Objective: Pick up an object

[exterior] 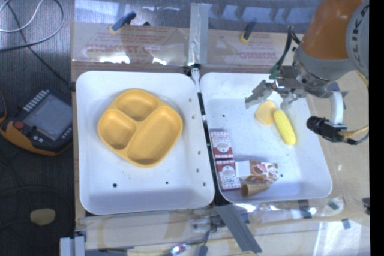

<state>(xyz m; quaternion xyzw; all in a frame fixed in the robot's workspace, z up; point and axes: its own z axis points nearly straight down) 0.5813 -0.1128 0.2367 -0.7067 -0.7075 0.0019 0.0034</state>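
Note:
In the right bin (312, 183) lie a yellow corn cob (285, 127), a pale yellow rounded piece (264, 113) touching its upper left end, a red-and-white carton (223, 159) by the left wall, and a brown ice-cream cone packet (258, 177) near the front. My gripper (273, 97) hangs open above the pale yellow piece and the top of the cob, fingers spread to either side. Nothing sits between the fingers.
The left bin (96, 189) holds a yellow three-compartment plate (140, 126). A clear panel with blue and yellow clips stands behind both bins. A teach pendant (39, 122) lies on the floor at left. The arm's orange band (333, 27) looms over the right bin's back right.

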